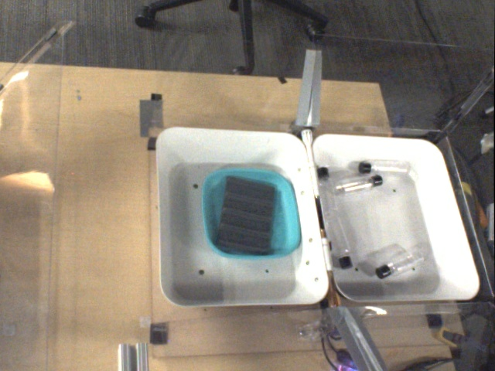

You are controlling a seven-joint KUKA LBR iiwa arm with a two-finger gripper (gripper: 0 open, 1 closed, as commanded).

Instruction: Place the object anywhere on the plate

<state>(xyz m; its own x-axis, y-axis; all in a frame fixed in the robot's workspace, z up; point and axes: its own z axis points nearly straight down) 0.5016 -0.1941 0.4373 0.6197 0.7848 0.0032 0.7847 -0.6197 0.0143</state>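
Dark ridged block (247,216) on teal plate (291,216)

Floor (116,14) up top is dark grey carpet, with a black office chair base (240,10) sitting on it. The bench (85,207) is light wood, kinda glossy, with a bright glare patch on its left side. Cables (441,29) trail at top right.

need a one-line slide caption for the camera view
Dark ridged block lying on the teal plate in the left bin; clear vials scattered in the right bin.
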